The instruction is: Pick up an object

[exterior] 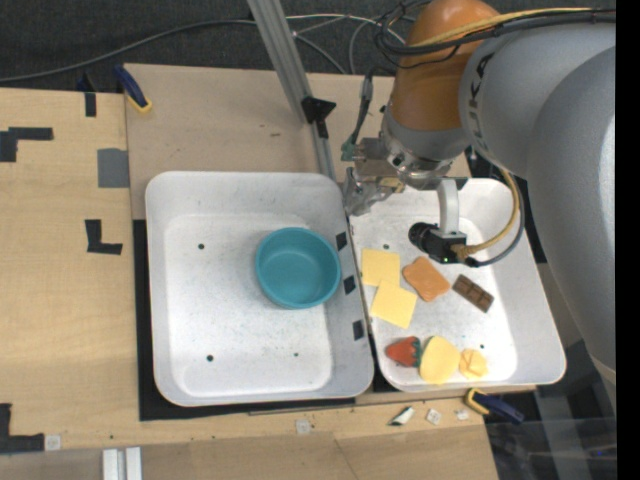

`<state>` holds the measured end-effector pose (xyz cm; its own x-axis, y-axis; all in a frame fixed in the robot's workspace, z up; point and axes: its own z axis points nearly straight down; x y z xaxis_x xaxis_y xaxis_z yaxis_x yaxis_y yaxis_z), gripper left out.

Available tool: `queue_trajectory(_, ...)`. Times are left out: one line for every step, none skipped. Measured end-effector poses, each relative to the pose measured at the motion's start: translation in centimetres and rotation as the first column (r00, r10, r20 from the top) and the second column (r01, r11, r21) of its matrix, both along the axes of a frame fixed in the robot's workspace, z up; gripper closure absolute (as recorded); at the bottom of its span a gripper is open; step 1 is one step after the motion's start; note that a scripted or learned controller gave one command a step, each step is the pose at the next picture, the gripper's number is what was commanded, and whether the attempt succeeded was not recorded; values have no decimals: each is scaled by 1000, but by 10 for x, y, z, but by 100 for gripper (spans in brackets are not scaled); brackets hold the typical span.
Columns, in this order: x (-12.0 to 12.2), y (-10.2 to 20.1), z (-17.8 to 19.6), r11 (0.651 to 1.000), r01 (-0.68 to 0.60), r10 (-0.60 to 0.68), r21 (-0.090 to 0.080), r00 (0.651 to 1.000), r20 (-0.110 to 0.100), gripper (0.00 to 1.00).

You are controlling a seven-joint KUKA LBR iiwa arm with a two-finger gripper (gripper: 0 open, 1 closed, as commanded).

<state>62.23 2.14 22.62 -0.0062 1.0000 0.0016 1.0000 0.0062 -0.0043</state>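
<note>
My gripper (360,198) hangs over the far left corner of the right bin (520,368), close to the wall between the two bins. Nothing shows beneath it but bare bin floor. Just in front of it lie two pale yellow cheese slices (380,267) (394,306). To their right sit a brown toast piece (428,279) and a dark chocolate piece (473,293). At the bin's near edge are a red strawberry (403,351) and two yellow pieces (438,360) (472,364). A teal bowl (296,267) stands in the left bin (200,368).
A grey metal pole (290,58) slants down behind the bins toward the gripper. A black fitting on a yellow cable (440,241) hangs from the arm over the right bin. The arm's bulk covers the right bin's far right part. Blue clamps (133,88) (490,405) grip the bench.
</note>
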Motion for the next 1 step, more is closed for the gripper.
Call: queue_trajectory(-18,50,10,1000,-1,1,1,1000,2,100)
